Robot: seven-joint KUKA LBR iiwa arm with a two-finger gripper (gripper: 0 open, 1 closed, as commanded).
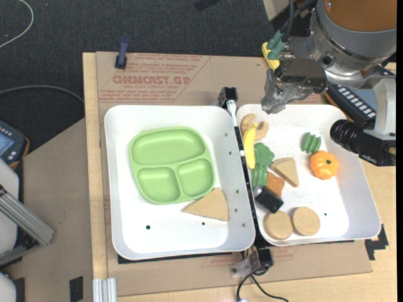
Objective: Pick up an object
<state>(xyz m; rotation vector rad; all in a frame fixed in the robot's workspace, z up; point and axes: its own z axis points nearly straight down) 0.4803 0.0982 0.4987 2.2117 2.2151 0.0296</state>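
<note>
A banana [249, 145] lies against the left wall of the right bin [352, 219], just below the gripper [275, 104], whose jaws' spacing cannot be told, so a clean pick calls for descending squarely over it, clear of the wall.
</note>
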